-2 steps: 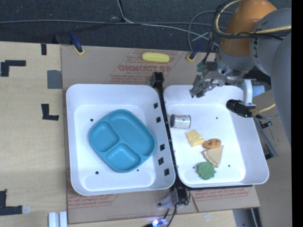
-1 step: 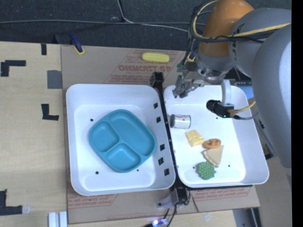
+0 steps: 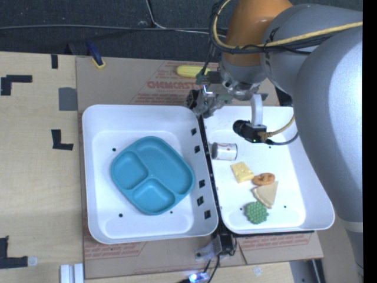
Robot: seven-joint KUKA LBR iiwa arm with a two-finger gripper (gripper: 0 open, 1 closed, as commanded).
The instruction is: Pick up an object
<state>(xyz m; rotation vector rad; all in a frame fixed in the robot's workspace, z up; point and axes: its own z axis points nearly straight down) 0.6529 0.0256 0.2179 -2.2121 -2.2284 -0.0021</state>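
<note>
Camera view, looking down: your gripper [image 3: 207, 101] sits at the far end of the divide between the two bins, up near the back rim, with nothing visible between its fingers. Whether they are spread or closed you cannot tell from here; the tips are a dark tangle against the rim. Judge the pick as not yet made. Every candidate lies loose on a bin floor.

Count for the right bin [image 3: 294, 158]: one small silver cylinder [image 3: 224, 151] on its side near the divider, one pale yellow cheese-like piece [image 3: 241, 171], one orange-brown piece [image 3: 263, 178], one tan wedge [image 3: 267, 194], one green knobbly piece [image 3: 256, 213]. Five small items, the last four clustered close together.

Count for the left bin [image 3: 94, 158]: one blue divided tray [image 3: 152, 174], three compartments.

Left to do: descend on one item, close, lift. The cylinder lies nearest the gripper.
</note>
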